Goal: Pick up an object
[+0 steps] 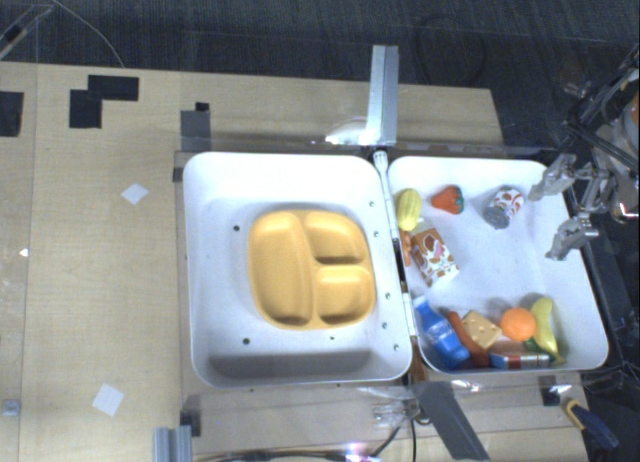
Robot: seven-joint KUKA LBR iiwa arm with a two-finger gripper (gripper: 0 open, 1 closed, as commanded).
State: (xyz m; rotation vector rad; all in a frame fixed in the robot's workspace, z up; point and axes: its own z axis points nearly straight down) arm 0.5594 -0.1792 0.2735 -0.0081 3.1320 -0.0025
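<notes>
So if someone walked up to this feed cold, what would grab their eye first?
Probably the yellow three-compartment plastic tray lying alone in the middle of the left white bin. Next, the heap of small colourful toys along the near edge of the right white bin, an orange ball among them. The metal two-finger gripper sits over that bin's right rim, holding nothing visible.
</notes>
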